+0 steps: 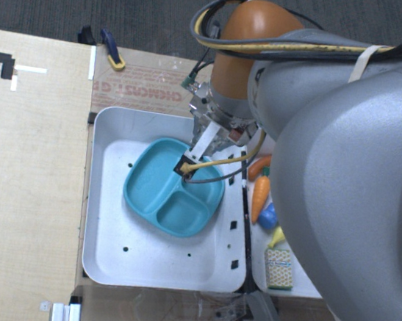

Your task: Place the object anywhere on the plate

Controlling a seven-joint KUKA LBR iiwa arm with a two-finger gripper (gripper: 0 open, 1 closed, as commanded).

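Observation:
A blue divided plate (171,187) lies tilted in the left white bin (102,253). My gripper (222,138) hangs over the plate's far right edge, mostly covered by the orange wrist band and the grey arm. I see no object held under it. An orange carrot-like piece (261,194) lies in the right bin, close beside the divider between the bins.
In the right bin (302,287), a blue piece (268,216), a yellow piece (277,237) and a speckled green-edged block (279,269) lie below the carrot. The big grey arm covers most of that bin. A blue-and-yellow tool (112,50) lies on the bench behind the bins.

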